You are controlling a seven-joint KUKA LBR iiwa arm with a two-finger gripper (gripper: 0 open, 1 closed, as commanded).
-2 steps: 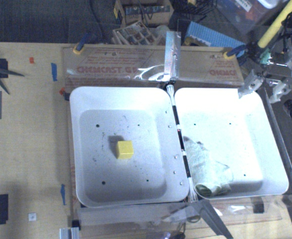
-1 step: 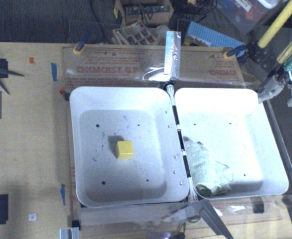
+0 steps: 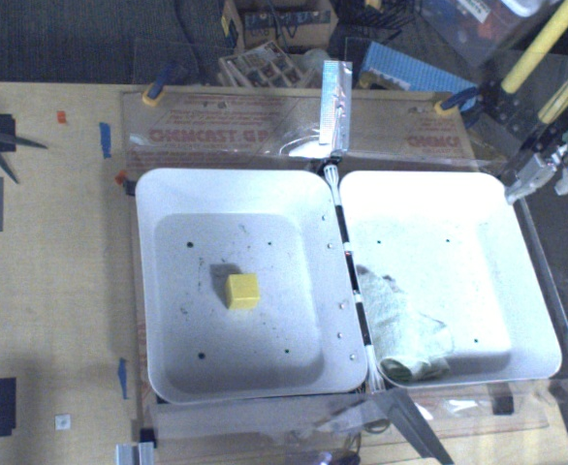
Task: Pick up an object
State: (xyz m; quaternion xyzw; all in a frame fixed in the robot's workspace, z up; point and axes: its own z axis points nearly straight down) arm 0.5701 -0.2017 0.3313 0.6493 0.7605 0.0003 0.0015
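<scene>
The robot's grey metal claw (image 3: 539, 170) sits at the far right of the view, just outside the top right corner of the right-hand shallow white plastic bin (image 3: 458, 250), above its rim and clear of its floor. It is small and partly cut off there, so it cannot be told whether it is open or closed. Nothing can be seen held in it, and it appears to touch none of the loose things. Inside that right-hand bin, a rolled pale grey-white cloth (image 3: 403, 329) lies along the left wall, its rolled end reaching the bottom left corner, well apart from the claw. To the left of the right-hand bin, touching it along a shared edge, is the second shallow white plastic bin (image 3: 168, 194). A small yellow foam-like cube (image 3: 243, 291) rests on that bin's speckled floor near the middle, apart from all its walls and farther from the claw than the cloth is. Both bins stand on a light wooden bench (image 3: 51, 260), and a clear plastic sheet with red lettering (image 3: 216, 134) lies just behind the right-hand bin and its neighbour.
</scene>
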